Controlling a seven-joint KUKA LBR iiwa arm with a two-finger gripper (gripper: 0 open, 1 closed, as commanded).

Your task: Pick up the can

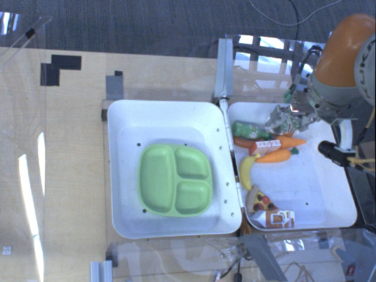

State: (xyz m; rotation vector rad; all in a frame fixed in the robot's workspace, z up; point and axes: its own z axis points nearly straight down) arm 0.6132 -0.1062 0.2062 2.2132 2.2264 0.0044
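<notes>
The gripper [289, 117] hangs low over the right bin [329, 207] at the frame's upper right; whether it is apart or together, I cannot tell. The green can [247, 129] lies beside it, not lifted. Counted: two carrots [276, 155], one banana [247, 168], one green plate [175, 180].

The arm [343, 69] is grey with a rounded orange band and thin dark cables beside it.
</notes>
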